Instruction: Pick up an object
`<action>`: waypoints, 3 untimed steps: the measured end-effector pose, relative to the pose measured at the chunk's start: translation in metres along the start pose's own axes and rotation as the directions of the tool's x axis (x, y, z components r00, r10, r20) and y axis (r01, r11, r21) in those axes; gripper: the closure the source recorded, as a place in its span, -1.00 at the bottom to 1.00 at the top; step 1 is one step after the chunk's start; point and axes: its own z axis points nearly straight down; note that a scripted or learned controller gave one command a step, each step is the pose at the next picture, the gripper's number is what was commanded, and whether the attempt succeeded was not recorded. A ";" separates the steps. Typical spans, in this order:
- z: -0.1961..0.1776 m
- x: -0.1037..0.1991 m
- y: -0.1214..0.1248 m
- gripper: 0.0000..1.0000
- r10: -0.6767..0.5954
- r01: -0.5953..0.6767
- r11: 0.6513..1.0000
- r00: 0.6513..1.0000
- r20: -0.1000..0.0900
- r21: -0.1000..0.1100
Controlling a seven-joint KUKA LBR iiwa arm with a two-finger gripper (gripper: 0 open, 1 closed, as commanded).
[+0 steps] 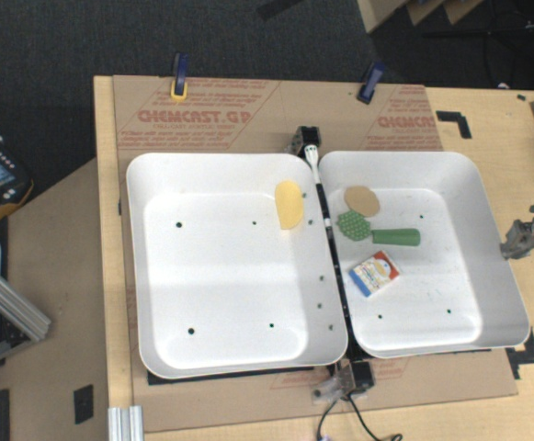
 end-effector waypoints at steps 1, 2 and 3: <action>-0.124 0.048 0.012 1.00 -0.015 0.015 1.000 1.000 -0.002 -0.013; -0.282 0.028 0.002 1.00 -0.009 0.009 1.000 1.000 0.003 -0.018; -0.235 0.074 0.002 1.00 -0.013 0.013 1.000 1.000 -0.008 0.008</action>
